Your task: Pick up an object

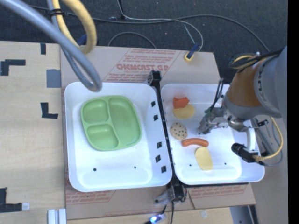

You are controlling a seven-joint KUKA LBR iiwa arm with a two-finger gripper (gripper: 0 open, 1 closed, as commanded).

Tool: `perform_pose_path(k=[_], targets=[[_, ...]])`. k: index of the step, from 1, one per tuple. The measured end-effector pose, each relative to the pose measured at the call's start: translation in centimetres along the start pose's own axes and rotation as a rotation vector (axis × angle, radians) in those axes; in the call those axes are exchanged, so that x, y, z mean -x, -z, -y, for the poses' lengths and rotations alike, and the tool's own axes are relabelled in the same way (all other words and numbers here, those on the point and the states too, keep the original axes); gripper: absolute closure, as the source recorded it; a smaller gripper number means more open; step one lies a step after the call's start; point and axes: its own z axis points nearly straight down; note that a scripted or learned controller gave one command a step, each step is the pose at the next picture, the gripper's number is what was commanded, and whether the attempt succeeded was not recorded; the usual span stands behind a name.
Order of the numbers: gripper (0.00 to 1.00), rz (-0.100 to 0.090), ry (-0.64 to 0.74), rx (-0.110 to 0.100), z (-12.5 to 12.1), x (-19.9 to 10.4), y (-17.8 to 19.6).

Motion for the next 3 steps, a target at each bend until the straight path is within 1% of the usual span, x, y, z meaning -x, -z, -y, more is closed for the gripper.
perform_pose_path(k=[1, 2, 3], targets=[[1.0, -0.004, 0.0, -0.002, -0.6, 0.0, 4.1], [1.0, -0.003, 0.001, 0.0, -0.4, -0.7, 10.0], [1.0, -0.004, 0.0, -0.001, -0.4, -0.8, 11.9]])
